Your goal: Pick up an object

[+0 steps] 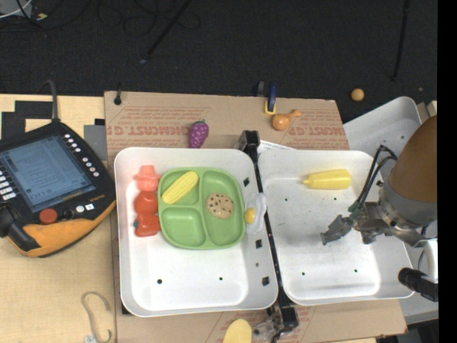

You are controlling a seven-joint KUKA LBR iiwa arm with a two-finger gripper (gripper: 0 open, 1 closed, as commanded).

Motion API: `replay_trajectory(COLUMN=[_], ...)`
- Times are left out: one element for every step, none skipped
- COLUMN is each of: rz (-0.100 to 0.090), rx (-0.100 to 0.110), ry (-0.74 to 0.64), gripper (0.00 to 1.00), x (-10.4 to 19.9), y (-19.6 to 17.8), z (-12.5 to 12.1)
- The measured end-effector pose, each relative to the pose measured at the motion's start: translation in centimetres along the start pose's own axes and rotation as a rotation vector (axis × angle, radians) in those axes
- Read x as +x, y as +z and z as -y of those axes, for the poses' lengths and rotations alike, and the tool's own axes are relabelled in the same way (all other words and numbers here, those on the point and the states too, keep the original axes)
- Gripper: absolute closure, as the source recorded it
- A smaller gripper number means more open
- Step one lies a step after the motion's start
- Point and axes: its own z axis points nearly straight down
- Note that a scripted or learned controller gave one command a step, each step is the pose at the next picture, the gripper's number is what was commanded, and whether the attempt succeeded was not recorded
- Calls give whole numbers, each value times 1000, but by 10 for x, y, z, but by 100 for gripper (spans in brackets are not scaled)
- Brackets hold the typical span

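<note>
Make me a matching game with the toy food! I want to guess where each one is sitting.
Things:
1. corn
2. cookie
3. yellow bottle
4. grapes

Places:
A. on the cardboard behind the bins
B. in the right bin
C. in the green tray's top left compartment
D. in the green tray's right compartment

Pairs: 1-C, 2-D, 3-B, 4-A
</note>
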Motion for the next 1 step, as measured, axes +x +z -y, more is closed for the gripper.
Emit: replay_trajectory(rz=[3], rx=[-14], ry=[-2], gripper=[0], x=[0], y=[-7], z=[-3])
